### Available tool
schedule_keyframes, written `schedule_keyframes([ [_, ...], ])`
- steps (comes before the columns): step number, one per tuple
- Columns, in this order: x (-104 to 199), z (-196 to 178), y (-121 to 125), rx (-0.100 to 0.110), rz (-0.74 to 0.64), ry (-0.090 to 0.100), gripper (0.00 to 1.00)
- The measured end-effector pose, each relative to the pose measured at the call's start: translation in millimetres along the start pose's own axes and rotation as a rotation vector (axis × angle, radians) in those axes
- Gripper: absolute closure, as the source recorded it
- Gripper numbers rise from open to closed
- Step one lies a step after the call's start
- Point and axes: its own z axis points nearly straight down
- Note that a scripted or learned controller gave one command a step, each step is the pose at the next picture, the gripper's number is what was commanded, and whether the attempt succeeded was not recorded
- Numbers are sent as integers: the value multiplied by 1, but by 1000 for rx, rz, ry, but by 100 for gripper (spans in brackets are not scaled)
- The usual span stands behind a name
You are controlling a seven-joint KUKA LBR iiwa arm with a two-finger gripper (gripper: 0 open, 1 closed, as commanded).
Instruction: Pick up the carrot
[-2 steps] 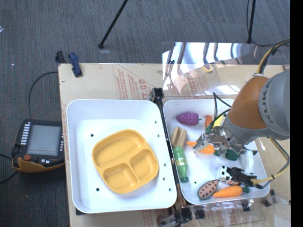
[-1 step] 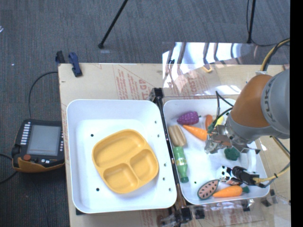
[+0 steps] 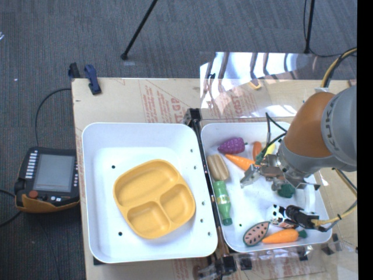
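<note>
Two orange carrots lie in the right bin (image 3: 233, 245). One carrot (image 3: 238, 160) sits near the bin's middle, just below a purple bunch of grapes (image 3: 231, 145). The other carrot (image 3: 281, 236), with a green top, lies along the front wall beside a watermelon slice (image 3: 256, 234). My gripper (image 3: 260, 172) hangs low over the bin's middle, just right of the first carrot's tip. I see nothing held in it. The arm's wrist hides part of the bin's right side.
The right bin also holds a hot dog bun (image 3: 218, 168), a green bottle (image 3: 222, 200), a small orange piece (image 3: 257, 150), a black-and-white toy (image 3: 280, 214) and a green item (image 3: 286, 189). A yellow divided plate (image 3: 154, 198) lies in the left bin (image 3: 99, 156).
</note>
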Motion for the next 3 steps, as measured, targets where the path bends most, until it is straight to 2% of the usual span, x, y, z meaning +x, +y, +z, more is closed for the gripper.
schedule_keyframes([
  [1, 11, 16, 62, 7, 161, -2, 0],
  [2, 11, 12, 55, 40, 154, -3, 100],
  [3, 101, -88, 9, 0, 235, 3, 100],
])
